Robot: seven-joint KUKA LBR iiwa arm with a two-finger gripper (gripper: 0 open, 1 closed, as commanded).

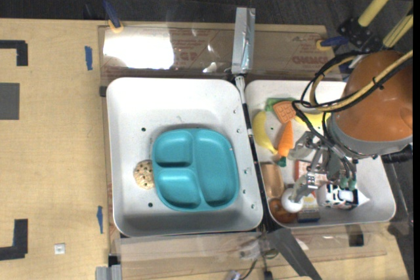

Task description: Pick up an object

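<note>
- Left shallow white bin (125,141): teal three-compartment plastic plate (195,168) at centre; speckled round cookie (144,174) touching the plate's left edge.
- Right shallow white bin (384,203): yellow banana (262,131), orange carrot (285,139), tan cracker-like square (285,111) and brown round piece (279,208), clustered along its left side.
- End effector (315,181): low over the right bin, beside the carrot; grip state cannot be told.

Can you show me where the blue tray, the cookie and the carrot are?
blue tray (195,168), camera view, on its central divider.
cookie (144,174), camera view, its middle.
carrot (285,140), camera view, mid-body.
</note>
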